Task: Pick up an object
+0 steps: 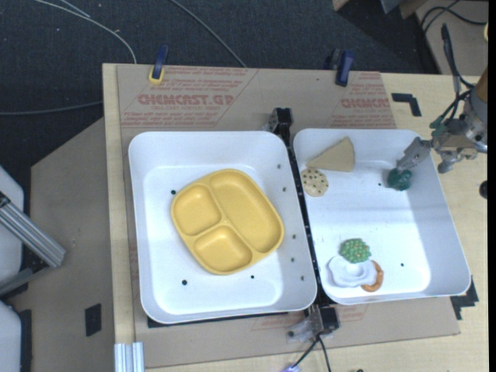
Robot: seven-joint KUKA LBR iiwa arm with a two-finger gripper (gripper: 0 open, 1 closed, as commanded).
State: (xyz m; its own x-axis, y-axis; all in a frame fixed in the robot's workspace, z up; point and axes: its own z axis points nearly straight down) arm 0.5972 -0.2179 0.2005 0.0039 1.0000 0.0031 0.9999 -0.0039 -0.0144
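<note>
At the near edge of the right bin (434, 231) sits a small pile of toy food: a green broccoli piece (355, 249) on top of a white cup-like piece (349, 272), with an orange-brown pretzel (373, 279) curling round its right side. All three touch one another and lie close to the bin's near wall.

Farther back in the same bin, by the left wall, a round speckled cracker (314, 181) lies flat, and just behind it, touching or nearly so, is a tan wedge (335, 156) shaped like a slice of bread or cheese.

Toward the far right of that bin a small dark green object (400, 179) rests on the bin floor. The gripper (408, 161) reaches in from the right, its grey finger slanting down to meet the top of the green object. Whether the object sits between the fingers, or whether they are spread or closed, cannot be told from this angle; the object looks to be on the floor rather than lifted.

The left bin (155, 161) holds a yellow divided plate (226, 220) with three compartments, lying flat and turned at a slant near the middle. Both bins rest on a cardboard sheet (232, 91), which is held at its far edge by two blue clamps (159, 62).
</note>
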